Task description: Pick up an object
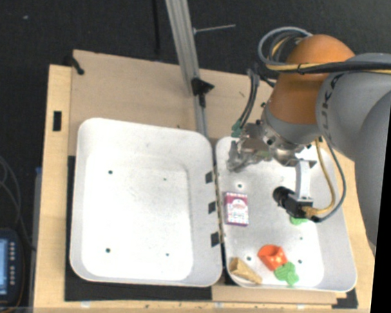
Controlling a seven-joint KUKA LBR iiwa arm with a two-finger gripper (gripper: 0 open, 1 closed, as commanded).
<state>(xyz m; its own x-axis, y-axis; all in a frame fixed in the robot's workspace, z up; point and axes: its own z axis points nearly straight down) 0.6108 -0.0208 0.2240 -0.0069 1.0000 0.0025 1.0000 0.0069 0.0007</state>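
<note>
Camera view, looking down: tool [239,160] sits low over the far left corner of the right bin [333,236], under the arm's orange band [308,74]. Whether it is apart or together, cannot tell. Nothing visibly held.

Nearest object: one small card box [236,209], purple and white, lying flat just in front of the tool, close to the bin's left wall, apart from the tool.

Farther toward the near edge, well apart from the tool: one orange-red piece [272,255], one green piece [286,274] touching it, one tan wedge [245,269] by the near left corner. Four loose objects counted in the right bin.

Two bins on the bench [134,83]; left bin [93,141] beside the right one.
</note>
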